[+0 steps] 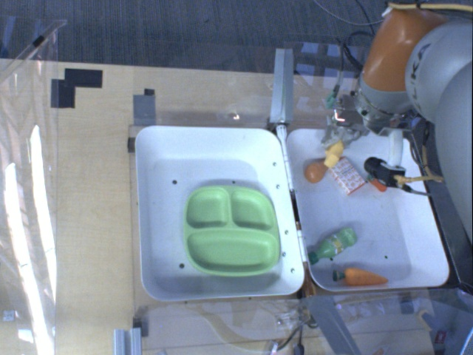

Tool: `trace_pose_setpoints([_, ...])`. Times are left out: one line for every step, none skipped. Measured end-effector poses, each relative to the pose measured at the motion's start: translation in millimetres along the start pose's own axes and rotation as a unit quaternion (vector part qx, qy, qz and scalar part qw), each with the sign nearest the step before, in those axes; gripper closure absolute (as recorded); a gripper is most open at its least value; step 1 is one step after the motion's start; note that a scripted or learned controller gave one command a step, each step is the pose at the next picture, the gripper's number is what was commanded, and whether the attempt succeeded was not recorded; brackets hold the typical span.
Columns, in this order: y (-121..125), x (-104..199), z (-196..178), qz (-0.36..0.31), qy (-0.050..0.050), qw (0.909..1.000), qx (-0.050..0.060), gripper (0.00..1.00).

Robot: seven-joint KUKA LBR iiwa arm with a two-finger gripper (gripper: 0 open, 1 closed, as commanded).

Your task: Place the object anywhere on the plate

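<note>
Below, a wooden bench (89,220) bears two white bins (155,272).

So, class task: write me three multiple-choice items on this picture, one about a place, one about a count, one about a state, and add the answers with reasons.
1. Where does the green plate lie?
A. In the left bin
B. In the right bin
C. On the bare bench

2. How many compartments does the plate have?
A. Two
B. Three
C. Five

3. How does the green bottle rest?
A. Upright on its base
B. On its side
C. On the plate

Answers:
1. A, since the plate sits on the floor of the left bin.
2. B, since it has two small sections above one wide one.
3. B, since it lies flat on the floor of the right bin, near the carrot.
</note>
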State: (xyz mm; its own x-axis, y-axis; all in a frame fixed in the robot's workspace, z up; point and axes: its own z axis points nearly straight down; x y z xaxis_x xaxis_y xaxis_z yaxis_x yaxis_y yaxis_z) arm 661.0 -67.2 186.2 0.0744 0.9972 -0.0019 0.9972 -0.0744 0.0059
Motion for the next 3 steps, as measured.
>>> trace_pose_setpoints([-47, 77, 0, -0.139, 0.002, 0.9904, 0.000, 1.00])
trace_pose_setpoints([-113, 153, 0, -0.212, 0.002, 0.9772, 0.000, 1.00])
trace_pose_setpoints([-113, 152, 0, -0.212, 0.002, 0.9773, 0.000, 0.00])
